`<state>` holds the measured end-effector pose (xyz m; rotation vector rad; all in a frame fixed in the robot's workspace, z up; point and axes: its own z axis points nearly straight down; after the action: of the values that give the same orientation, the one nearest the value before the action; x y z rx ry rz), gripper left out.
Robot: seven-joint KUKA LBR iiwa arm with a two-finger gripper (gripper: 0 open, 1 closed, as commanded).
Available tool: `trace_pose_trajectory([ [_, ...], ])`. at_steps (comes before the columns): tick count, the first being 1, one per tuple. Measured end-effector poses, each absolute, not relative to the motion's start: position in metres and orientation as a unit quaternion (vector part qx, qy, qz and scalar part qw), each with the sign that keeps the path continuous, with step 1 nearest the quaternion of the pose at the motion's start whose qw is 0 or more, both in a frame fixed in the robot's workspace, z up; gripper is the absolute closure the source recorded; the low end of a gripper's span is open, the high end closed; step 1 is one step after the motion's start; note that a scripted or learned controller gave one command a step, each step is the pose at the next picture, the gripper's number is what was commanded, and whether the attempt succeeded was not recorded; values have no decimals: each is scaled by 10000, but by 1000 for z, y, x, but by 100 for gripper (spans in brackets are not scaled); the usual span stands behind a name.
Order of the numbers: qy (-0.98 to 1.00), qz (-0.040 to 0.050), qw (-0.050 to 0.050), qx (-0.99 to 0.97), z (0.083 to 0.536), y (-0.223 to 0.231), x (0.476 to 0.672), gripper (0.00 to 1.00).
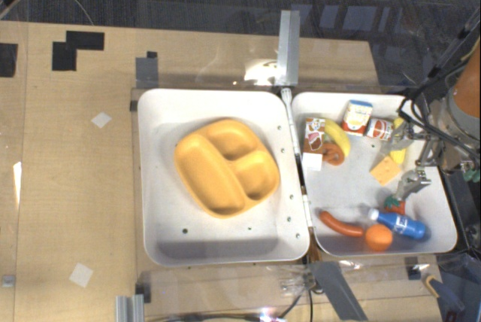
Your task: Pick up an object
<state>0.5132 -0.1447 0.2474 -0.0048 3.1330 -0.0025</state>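
In the camera view, the arm (462, 106) reached in from the right edge over the right bin (443, 238), and its gripper (413, 181) hung low near that bin's right side. Two thin metal fingers showed there, slightly apart; nothing could be made out between them, so the gripper appeared to hold nothing.

No single object was fixed by the task, and the candidates all lay in the right bin. Just left of the fingers sat a yellow wedge (386, 170), perhaps toy cheese. Just below them a small red-and-green piece (394, 202) lay close to a blue bottle (402, 225), which touched an orange ball (379, 238). A red sausage (340, 223) lay left of the ball. Near the far wall stood a small carton (358, 116) beside a red can (379, 129), with a banana (336, 138) and a brown doughnut (334, 156) to their left. The left bin (158, 238) held a yellow divided tray (225, 166), well apart from the gripper.

The main risk seemed to be the crowding under the fingers. A descent could have landed between the wedge and the small red-and-green piece and closed on air. It could also have struck the bottle and sent it and the ball rolling. The narrow opening looked too small for the bottle's body, and the flat wedge might have slid away instead of being pinched. The bin's right wall, close by, could have blocked one finger.
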Motion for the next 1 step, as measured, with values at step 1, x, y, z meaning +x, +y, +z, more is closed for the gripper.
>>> trace_pose_trajectory([
  [1,9998,-9,68,180,93,-107,521,0],
])
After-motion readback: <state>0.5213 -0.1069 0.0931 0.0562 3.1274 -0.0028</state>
